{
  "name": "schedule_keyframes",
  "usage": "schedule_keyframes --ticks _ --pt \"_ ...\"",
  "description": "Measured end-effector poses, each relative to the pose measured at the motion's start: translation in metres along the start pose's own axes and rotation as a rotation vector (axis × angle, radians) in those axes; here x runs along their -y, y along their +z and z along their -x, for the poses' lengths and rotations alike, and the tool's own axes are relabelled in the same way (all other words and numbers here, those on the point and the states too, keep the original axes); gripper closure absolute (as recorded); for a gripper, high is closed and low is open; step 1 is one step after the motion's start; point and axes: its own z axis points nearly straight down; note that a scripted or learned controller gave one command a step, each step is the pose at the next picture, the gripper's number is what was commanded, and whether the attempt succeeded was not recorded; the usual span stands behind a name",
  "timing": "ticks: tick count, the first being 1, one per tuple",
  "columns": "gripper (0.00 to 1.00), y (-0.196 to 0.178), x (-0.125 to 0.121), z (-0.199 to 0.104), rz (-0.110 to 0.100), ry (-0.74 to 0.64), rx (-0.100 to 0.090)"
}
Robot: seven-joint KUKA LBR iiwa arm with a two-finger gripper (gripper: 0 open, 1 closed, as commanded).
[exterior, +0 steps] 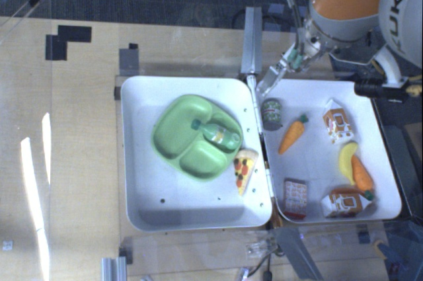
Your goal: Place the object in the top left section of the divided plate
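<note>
A green divided plate (185, 134) lies in the left bin (145, 200). A small green bottle (219, 135) lies on its side on the plate, toward the plate's right part, over the ridges where the sections meet. My gripper (272, 78) hangs above the wall between the two bins, near their back edge, up and to the right of the plate. It is apart from the bottle, and nothing shows in its grasp.
A pizza slice (244, 170) lies by the left bin's right wall. The right bin (390, 207) holds a can (271, 112), a carrot (292, 133), two small cartons (337, 124), a banana (346, 161), a second carrot (362, 175) and a red packet (295, 197).
</note>
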Motion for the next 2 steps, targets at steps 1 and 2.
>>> schedule_keyframes --ticks 1,2 --pt "0.0 0.034 0.054 0.009 -0.002 -0.09 -0.001" --pt "0.0 -0.022 0.037 0.033 0.0 -0.238 0.0"
